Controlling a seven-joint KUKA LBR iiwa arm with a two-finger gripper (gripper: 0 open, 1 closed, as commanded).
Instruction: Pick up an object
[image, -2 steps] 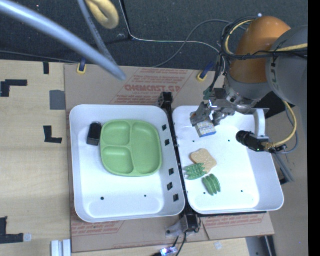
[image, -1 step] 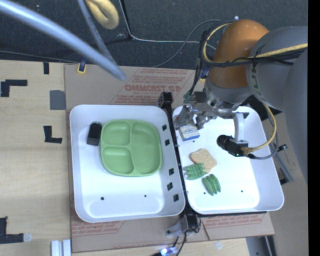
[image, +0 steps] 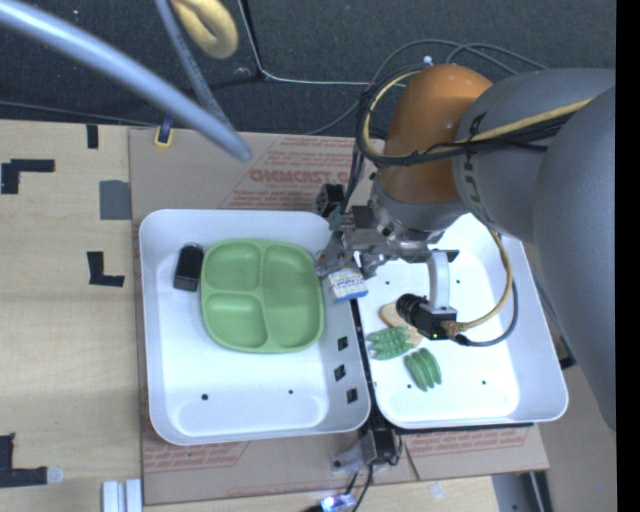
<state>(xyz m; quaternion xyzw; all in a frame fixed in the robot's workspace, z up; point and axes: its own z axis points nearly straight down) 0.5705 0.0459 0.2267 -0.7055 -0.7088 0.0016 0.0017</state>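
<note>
The grey arm (image: 560, 150) bends down from the right, its orange band (image: 432, 120) just above the wrist and gripper (image: 345, 262).

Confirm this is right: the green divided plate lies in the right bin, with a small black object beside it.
Not quite. In the camera view the green plate lies in the left bin, not the right one. The small black object does lie beside it, at its left edge.

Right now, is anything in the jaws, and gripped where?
Cannot be told: the gripper sits over the divide between the bins, beside the green plate, and nothing is seen between its jaws.
</note>
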